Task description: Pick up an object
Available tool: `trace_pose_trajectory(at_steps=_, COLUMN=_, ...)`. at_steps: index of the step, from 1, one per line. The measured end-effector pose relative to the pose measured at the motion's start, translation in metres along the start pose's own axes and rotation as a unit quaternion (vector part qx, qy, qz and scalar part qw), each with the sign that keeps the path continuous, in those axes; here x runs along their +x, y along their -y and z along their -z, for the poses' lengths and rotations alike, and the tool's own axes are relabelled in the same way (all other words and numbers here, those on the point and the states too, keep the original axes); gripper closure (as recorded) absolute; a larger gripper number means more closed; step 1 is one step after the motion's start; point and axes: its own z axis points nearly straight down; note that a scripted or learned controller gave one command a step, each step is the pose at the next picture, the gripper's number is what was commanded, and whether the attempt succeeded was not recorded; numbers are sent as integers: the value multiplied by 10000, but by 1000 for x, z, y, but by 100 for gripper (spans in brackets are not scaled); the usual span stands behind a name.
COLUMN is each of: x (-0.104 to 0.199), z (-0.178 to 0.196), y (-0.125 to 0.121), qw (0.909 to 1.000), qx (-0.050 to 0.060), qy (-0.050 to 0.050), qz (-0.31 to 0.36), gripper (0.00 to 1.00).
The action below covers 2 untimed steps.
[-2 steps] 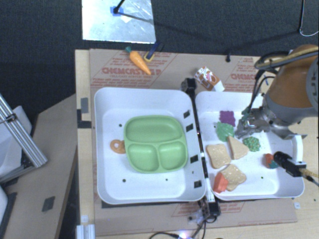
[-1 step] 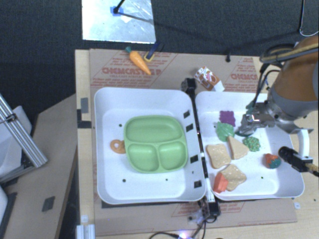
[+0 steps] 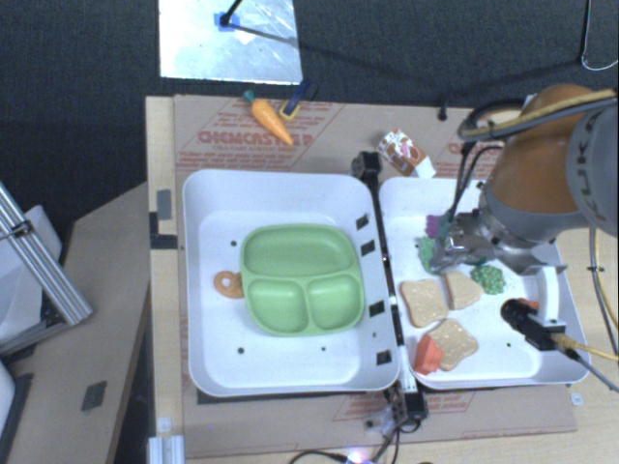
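Hovering low in the right bin [image 3: 571, 356], the end effector [image 3: 451, 252] is seen above a green toy [image 3: 427, 252], with bread slices [image 3: 424, 301] just toward the near rim, though whether it is released or clenched cannot be told.

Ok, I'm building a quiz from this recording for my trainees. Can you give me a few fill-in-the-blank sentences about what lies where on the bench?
1. The green divided tray lies in the ____ bin.
2. The toy carrot lies ____ both bins, on the cardboard.
3. The bread slices lie in the ____ bin.
4. The claw hangs over the ____ bin.

Missing words: left; outside; right; right
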Motion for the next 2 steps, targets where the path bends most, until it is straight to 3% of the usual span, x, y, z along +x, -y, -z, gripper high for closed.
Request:
trace_pose_trajectory(at_steps=1, x=48, z=-2, y=6, qw=10000, qx=-1, qy=2, qz=2, gripper=100)
trace_pose_trajectory(at_steps=2, x=43, z=1, y=13, qw=10000, qx=-2, qy=9, qz=-38, gripper=100)
